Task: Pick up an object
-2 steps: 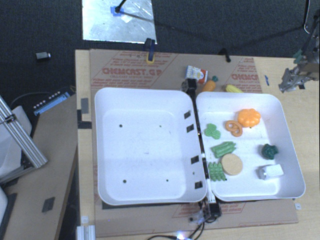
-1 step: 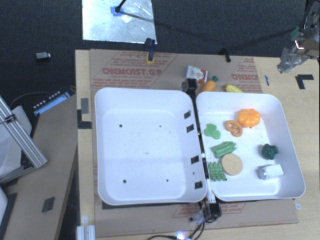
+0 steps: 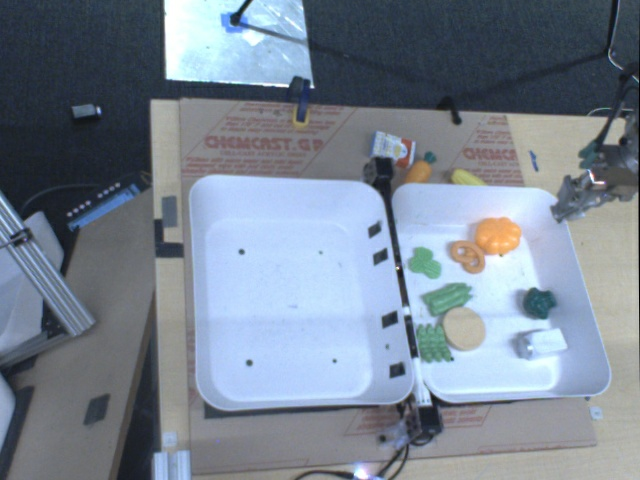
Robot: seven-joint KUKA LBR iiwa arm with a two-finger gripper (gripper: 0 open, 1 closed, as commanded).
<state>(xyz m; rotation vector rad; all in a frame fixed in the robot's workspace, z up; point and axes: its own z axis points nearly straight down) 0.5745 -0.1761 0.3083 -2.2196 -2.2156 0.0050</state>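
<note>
The gripper (image 3: 580,196) sits at the right edge, its arm cut off there — too small and blurred to read its fingers. Behind the bins, small items on the worktop (image 3: 260,138) — an orange piece (image 3: 418,172), a yellow one (image 3: 466,178) — are too small to identify.

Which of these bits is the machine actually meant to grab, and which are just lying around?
For the job: orange pumpkin toy, pretzel, tan round disc, dark green broccoli toy, white block.
Lying about: yellow clamp, silver foil sheet.
</note>
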